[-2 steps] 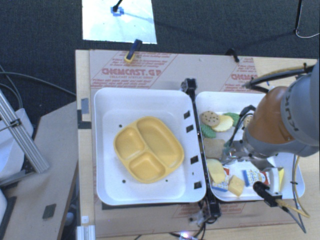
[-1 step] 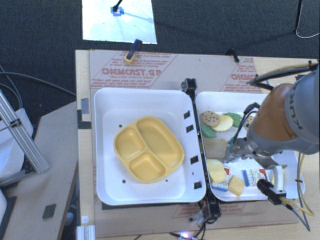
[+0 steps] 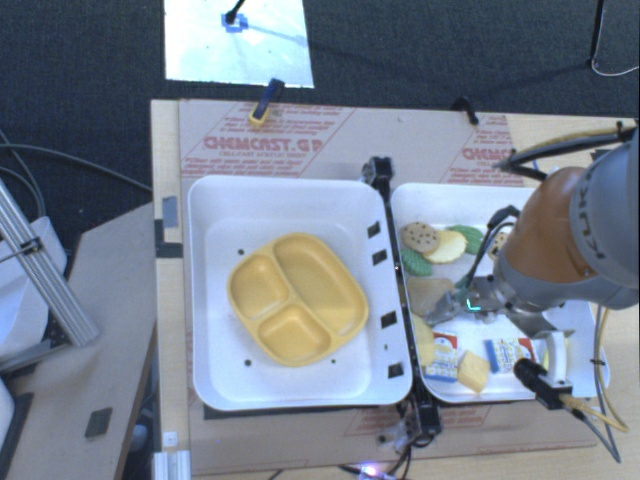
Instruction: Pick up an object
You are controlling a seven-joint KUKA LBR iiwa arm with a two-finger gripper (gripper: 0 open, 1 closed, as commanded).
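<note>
Your gripper (image 3: 447,311) hangs low inside the right bin (image 3: 560,390), near its left wall, beside the divider that parts it from the left bin (image 3: 215,298) holding the yellow tray (image 3: 296,296). You cannot tell how the fingers stand; the wrist blocks them. The nearest candidates lie just beyond the tips: a chocolate-chip cookie (image 3: 421,236) and a pale round cookie (image 3: 447,247) toward the bin's far wall, yellow pieces (image 3: 472,371) toward its near wall. The arm hides the bin's middle.
</note>
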